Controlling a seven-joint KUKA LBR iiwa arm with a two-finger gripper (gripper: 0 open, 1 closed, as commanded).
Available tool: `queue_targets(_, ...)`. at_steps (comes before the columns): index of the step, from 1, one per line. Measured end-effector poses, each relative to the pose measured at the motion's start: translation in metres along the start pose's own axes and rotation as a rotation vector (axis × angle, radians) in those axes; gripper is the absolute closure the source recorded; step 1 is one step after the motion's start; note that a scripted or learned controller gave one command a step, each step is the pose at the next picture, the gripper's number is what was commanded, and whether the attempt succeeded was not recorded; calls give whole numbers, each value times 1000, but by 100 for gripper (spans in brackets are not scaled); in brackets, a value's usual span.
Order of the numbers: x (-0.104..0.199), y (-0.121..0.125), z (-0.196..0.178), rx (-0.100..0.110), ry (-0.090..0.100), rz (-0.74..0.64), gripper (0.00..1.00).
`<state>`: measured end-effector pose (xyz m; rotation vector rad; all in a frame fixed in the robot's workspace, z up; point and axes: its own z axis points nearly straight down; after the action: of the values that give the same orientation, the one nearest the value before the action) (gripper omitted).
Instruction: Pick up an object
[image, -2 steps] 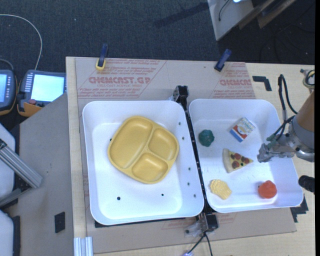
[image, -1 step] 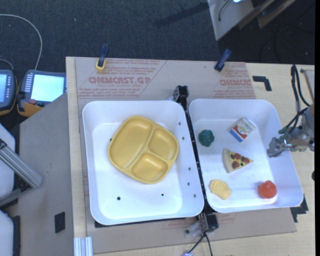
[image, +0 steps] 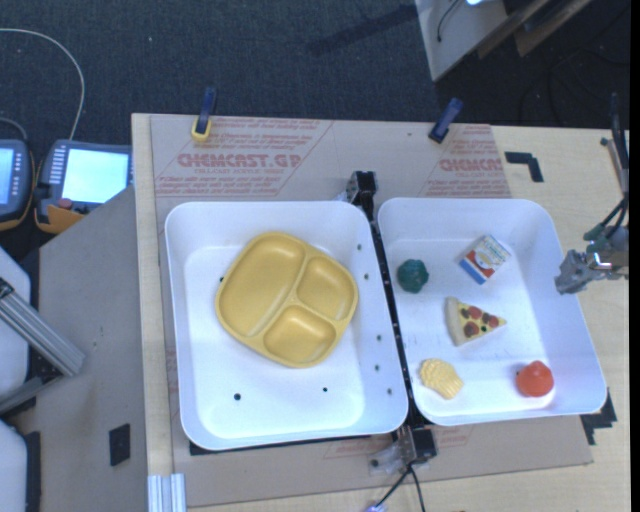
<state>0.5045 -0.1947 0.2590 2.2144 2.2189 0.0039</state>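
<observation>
The right bin (image: 520, 215) holds several small toys. A dark green round one (image: 412, 274) lies near its left wall, and a small white, blue and red carton (image: 484, 258) sits to the right of it. A pizza slice (image: 470, 321) is in the middle, a yellow corn piece (image: 440, 377) at the front left, and a red round toy (image: 535, 379) at the front right. My gripper (image: 585, 268) hangs at the bin's right rim, apart from all the toys and with nothing seen in it.
The left bin (image: 200, 330) carries a yellow divided plate (image: 288, 297). Clamps (image: 204, 112) sit at the board's far edge. A black bracket (image: 362, 186) stands between the bins at the back. Screens (image: 85, 175) stand off the bench to the left.
</observation>
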Motion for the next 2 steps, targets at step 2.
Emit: queue_targets(2,118,13,3,5,4,-2,100)
